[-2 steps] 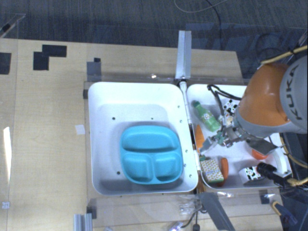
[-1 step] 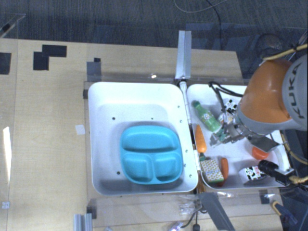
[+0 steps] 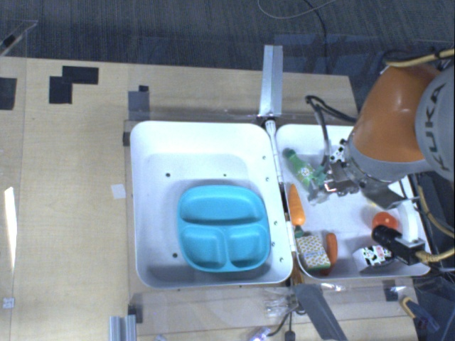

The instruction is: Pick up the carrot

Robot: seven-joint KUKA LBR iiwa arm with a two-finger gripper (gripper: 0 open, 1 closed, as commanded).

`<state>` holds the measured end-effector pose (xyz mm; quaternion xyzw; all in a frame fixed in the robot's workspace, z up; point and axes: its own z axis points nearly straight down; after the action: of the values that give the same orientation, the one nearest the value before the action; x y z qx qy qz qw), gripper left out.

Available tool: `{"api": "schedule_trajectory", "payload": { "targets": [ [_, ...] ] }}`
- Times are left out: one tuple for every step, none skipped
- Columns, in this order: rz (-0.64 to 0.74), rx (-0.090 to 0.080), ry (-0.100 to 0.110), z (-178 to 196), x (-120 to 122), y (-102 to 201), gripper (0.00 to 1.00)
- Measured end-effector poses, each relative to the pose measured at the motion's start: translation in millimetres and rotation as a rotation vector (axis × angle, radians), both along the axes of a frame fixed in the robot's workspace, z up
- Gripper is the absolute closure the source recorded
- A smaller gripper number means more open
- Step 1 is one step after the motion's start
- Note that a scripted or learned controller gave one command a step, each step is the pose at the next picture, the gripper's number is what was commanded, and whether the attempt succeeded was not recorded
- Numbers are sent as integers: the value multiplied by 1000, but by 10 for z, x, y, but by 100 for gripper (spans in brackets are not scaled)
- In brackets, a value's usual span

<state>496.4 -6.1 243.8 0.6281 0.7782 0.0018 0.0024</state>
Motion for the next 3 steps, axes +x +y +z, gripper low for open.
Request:
{"api": "schedule_trajectory", "payload": {
  "targets": [
    [-80,1,3,-594,48,481,100],
    [-289,1,1,-227,94,-222,100],
    [-97,1,-1,179,-35,431,100]
  ]
}}
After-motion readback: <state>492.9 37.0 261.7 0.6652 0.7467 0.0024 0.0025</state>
